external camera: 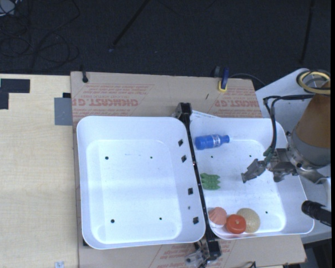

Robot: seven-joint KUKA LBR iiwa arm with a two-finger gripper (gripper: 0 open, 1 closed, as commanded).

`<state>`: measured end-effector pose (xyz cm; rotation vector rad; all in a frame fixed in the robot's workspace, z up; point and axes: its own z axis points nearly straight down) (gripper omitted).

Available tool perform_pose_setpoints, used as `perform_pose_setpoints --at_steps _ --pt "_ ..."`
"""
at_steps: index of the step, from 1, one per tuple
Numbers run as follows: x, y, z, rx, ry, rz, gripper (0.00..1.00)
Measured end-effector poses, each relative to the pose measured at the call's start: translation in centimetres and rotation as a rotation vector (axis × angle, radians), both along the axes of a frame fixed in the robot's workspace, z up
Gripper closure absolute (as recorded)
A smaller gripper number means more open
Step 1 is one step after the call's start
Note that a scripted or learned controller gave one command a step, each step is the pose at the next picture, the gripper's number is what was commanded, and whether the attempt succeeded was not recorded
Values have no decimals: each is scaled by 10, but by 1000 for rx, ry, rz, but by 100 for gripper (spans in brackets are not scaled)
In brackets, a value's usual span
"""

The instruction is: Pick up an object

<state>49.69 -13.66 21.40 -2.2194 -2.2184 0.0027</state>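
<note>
— What's nearest me in the right bin [279, 205]?

— Three small round things clustered at the front edge: a red one [235, 224], a tan one [249, 219] and a pinkish one [217, 216], touching each other. I judge them light and smooth, apt to roll; crowded, so a poor first grasp.

— Farther in?

— A small green piece [210, 181] by the divider, probably soft. Beyond it the blue bottle [211, 142] lies on its side: light, stiff, slick. I'd take it across the barrel.

— And the hand [254, 171]?

— It hangs low over the bin's middle, nothing between its fingers; how wide they stand I cannot tell.
</note>
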Motion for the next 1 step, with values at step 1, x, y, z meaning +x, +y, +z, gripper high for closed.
perform_pose_setpoints --at_steps 1 --pt "-22 -52 65 -4 -6 -3 0"
